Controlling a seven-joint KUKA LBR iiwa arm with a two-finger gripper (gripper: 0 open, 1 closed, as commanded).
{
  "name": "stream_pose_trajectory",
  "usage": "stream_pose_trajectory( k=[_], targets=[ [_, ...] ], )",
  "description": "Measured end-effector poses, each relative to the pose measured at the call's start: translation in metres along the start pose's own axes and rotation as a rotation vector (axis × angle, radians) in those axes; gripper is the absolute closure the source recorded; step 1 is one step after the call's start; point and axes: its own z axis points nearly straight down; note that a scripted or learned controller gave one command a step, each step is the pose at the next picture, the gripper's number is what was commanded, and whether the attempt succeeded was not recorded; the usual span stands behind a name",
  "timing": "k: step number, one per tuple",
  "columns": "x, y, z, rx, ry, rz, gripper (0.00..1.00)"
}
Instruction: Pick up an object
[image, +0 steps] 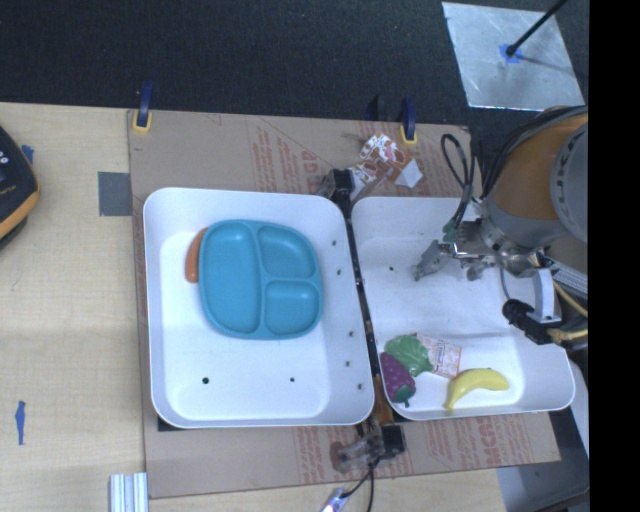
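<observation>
Now I count one blue divided plate (262, 278) in the left bin (165, 330). One banana (476, 384), one grape bunch (396, 377) lie in the right bin (545, 395). My claw (432, 264) hangs spread, pinching nothing.

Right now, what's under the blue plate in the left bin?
An orange thing pokes out from beneath the blue plate at its left edge, lying in the left bin. The plate covers the rest, so I can't identify it.
</observation>
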Motion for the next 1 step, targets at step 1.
stream_pose_trajectory(
  k=[1],
  targets=[
    [0.0068,0.0509,0.0183,0.002,0.001,0.000,0.00]
  ],
)
